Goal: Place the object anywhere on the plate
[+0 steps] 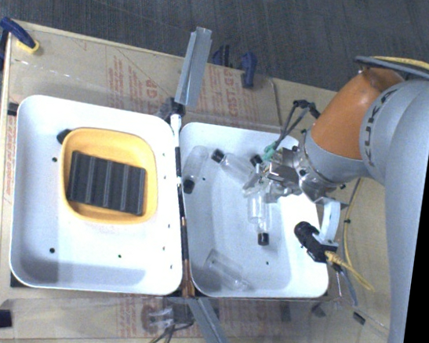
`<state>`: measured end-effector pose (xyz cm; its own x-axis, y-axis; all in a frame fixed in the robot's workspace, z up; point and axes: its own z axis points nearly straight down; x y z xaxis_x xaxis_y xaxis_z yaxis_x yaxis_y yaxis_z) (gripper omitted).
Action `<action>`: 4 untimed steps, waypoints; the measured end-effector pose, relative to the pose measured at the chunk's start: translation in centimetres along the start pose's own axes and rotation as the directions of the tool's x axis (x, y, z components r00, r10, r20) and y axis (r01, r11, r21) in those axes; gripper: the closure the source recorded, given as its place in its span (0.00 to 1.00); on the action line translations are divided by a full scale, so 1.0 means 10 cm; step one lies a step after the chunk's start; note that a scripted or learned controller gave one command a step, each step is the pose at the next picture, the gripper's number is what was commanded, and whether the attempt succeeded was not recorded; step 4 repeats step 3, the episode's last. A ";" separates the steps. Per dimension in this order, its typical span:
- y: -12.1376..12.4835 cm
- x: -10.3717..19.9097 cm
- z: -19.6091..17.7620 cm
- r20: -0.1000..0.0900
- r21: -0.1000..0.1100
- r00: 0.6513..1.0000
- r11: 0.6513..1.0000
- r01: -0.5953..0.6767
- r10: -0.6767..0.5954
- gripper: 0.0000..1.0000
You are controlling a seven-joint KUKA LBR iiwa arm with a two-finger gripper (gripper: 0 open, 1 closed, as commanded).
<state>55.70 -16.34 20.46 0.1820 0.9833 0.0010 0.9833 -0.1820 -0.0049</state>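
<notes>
Left bin [21, 250]: yellow plate [111, 174] with a dark ribbed centre, nothing on it. Right bin [209, 269]: clear plastic tubes with dark caps. One tube [258, 213] lies just below my hand [272, 184], long axis near vertical in the camera view, cap toward the near rim. Cannot tell my hand's state; glare hides it. Judgement: grasp across the tube's middle, square to its axis, lift clear of the divider, then carry left over the plate.
</notes>
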 end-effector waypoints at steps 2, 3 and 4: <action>0.57 1.52 0.14 0.001 -0.001 0.975 0.975 0.222 -0.222 1.00; 0.58 1.52 0.14 0.001 -0.002 0.975 0.975 0.222 -0.222 0.00; 0.58 1.52 0.14 0.001 -0.002 0.975 0.975 0.222 -0.222 0.00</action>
